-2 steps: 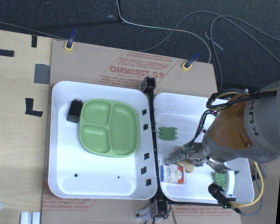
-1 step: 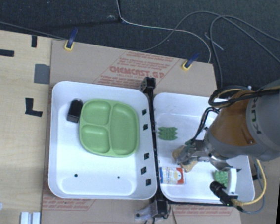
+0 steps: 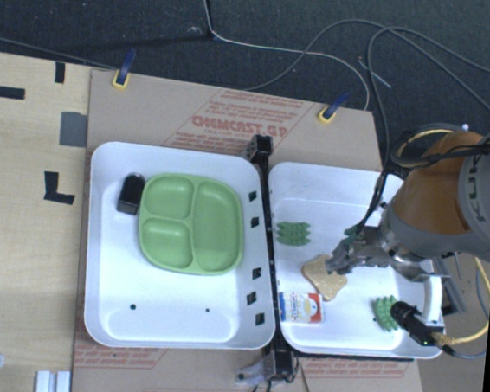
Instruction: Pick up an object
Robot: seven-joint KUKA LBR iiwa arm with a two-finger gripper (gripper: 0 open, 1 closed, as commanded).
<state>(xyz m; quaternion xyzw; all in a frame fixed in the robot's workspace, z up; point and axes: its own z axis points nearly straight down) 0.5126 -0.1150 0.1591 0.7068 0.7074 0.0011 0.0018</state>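
Note:
In the right bin (image 3: 333, 187) lie a tan, bread-like piece (image 3: 324, 278), a green leafy toy (image 3: 292, 232), a small red, white and blue carton (image 3: 300, 308) and a green spiky toy (image 3: 383, 311). My gripper (image 3: 344, 257) hangs low over the right bin, its tip at the upper right edge of the tan piece. I cannot tell whether it touches the piece. The grey arm with its orange band (image 3: 436, 198) comes in from the right.
The left bin (image 3: 105, 246) holds a green divided plate (image 3: 192, 223) and a small black block (image 3: 130, 194) next to its left edge. A black clip strip (image 3: 259, 227) runs between the bins. Cables cross the dark floor behind the bench.

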